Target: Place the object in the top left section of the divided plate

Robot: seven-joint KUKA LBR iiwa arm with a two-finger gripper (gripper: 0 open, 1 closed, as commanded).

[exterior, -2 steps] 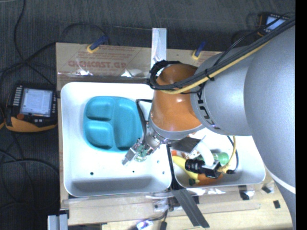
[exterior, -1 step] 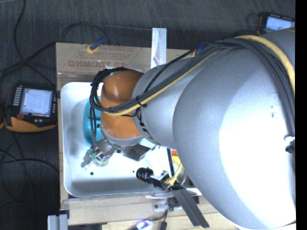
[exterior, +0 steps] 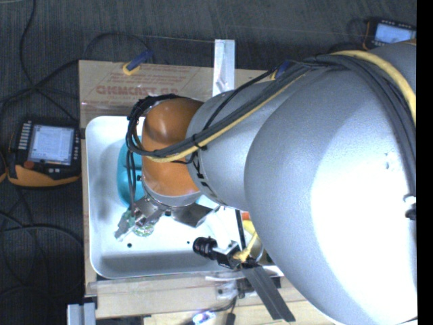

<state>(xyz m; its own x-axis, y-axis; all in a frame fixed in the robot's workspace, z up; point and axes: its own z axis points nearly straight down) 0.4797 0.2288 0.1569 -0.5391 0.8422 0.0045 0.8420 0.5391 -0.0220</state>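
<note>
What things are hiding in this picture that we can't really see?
- Divided plate: just a teal sliver shows in the camera view; the arm covers the rest, so its sections can't be told apart.
- Hand: small and blurry; open or shut is unclear, and so is the greenish thing by its tip.
- Right bin: hidden beneath the arm.
- White bin: partly covered by the arm.

teal plastic divided plate (exterior: pixel 124 175) sits at the left of the white bin, mostly hidden; small green see-through object (exterior: pixel 142 230) lies just near of it.

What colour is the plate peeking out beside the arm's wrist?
Teal-blue plate, seen in the camera view, mostly hidden under the arm.
</note>
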